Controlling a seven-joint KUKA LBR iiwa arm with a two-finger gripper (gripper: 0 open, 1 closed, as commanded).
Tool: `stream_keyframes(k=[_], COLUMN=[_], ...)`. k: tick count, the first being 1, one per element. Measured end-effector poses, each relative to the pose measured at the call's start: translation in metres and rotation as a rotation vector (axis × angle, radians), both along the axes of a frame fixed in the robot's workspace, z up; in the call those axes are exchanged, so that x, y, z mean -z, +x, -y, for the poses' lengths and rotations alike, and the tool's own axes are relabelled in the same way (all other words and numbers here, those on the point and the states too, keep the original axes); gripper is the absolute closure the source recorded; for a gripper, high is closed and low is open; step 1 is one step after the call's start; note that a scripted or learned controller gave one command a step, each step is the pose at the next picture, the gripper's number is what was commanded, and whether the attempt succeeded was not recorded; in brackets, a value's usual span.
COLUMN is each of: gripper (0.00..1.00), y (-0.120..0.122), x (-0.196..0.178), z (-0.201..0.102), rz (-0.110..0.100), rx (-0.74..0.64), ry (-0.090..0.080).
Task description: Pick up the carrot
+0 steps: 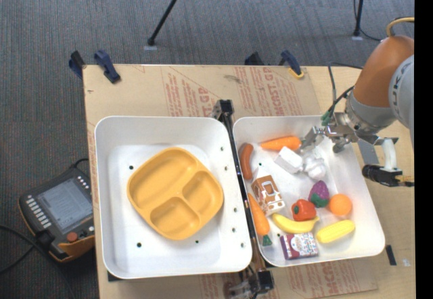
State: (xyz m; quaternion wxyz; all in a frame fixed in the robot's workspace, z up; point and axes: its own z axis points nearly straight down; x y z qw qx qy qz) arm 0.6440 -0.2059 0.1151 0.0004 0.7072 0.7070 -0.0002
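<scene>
An orange carrot lies near the far edge of the right bin, pointing left. A second long orange piece with a green end lies along that bin's left wall. My gripper hangs over the far right part of the right bin, just right of the upper carrot and apart from it. Its fingers stand spread open with nothing between them. Right below the gripper lie some white pieces.
The right bin also holds a sausage, a small carton, a purple piece, a red pepper, an orange, a banana and a yellow corn. A yellow divided plate sits in the left bin.
</scene>
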Motion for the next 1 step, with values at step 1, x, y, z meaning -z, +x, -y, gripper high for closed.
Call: stream_keyframes(k=[1], gripper=[0.0], y=[0.0012], x=[-0.1793], z=[-0.0307], rz=[0.005], rx=[-0.003], ry=[-0.001])
